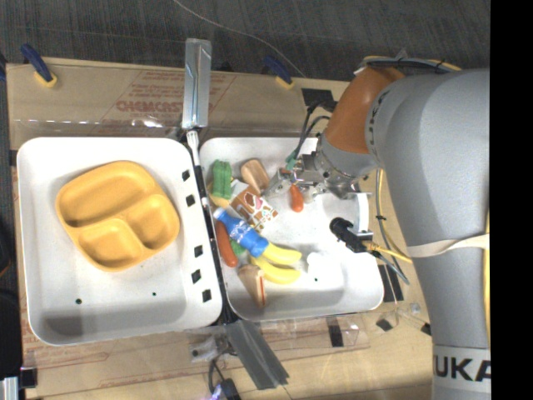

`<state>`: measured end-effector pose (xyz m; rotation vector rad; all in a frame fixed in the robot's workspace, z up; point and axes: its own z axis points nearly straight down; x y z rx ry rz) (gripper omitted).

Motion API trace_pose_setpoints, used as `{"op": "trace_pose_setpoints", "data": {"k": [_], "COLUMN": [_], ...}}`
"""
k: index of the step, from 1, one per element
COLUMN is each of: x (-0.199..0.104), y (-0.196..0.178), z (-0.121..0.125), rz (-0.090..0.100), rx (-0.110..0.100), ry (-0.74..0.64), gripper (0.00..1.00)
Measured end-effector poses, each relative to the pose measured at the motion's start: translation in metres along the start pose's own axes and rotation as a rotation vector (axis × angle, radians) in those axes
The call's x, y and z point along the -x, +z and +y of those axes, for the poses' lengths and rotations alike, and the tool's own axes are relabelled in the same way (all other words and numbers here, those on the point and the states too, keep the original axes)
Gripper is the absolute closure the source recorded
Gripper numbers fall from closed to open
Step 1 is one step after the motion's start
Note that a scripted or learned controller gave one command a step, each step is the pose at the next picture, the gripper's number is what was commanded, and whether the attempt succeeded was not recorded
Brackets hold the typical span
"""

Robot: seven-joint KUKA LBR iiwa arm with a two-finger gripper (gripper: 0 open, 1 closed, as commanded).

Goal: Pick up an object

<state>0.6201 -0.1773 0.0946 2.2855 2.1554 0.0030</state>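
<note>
Left bin (33,223) first: one yellow divided tray (117,213) sits in it, tilted a little, well apart from the walls. Over the black-marked divider (200,240) and into the right bin (350,294), where the clutter piles against the left side. A green piece (221,176) up top, a tan block (254,173) just beside it, then a brown checked box (254,209) touching a blue bottle (241,234). Below that a red piece (227,248) along the wall, a yellow banana (279,263) lying across, and a brown piece (252,282) at the bottom. A small orange carrot (296,198) lies apart, right under the end effector (301,173), which hovers low at the bin's upper middle. Open or clenched, I cannot tell from here, and nothing shows in its grasp. The grey arm (425,132) crowds the bin's right side, with cables (391,252) trailing over the rim onto the bench (100,90).
</note>
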Motion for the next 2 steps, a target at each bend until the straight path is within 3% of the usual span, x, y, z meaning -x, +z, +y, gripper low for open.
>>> {"op": "trace_pose_setpoints", "data": {"k": [1, 2], "x": [-0.001, -0.087], "y": [-0.01, -0.093], "z": [0.0, 0.023], "rz": [0.001, 0.001], "rx": [-0.002, 0.003], "ry": [-0.006, 0.122], "gripper": [1.0, 1.0]}}
